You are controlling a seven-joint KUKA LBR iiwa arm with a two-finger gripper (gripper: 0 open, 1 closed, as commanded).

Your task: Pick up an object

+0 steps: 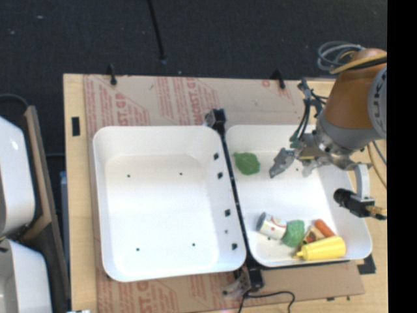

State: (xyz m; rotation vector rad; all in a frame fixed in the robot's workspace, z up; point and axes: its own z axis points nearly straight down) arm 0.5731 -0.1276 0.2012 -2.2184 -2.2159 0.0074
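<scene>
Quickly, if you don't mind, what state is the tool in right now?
Tool: cannot be told; it is above the right bin, beside the green object.

From my seat both bins read as smooth moulded plastic with a soft sheen, the left bin (163,201) as well as the right bin (287,188). They sit on a brown cardboard sheet (156,103), matt, with faded red print across it. Under that I see the bench (75,207), pale wood with a dull finish. The floor (195,25) looks like dark, rough carpet. The arm's orange band (352,100) is glossy, catching light, and the hand (281,165) looks like dull grey metal. The yellow bottle (322,248) has a shiny plastic look; the green lump (247,162) appears matt and soft.
</scene>
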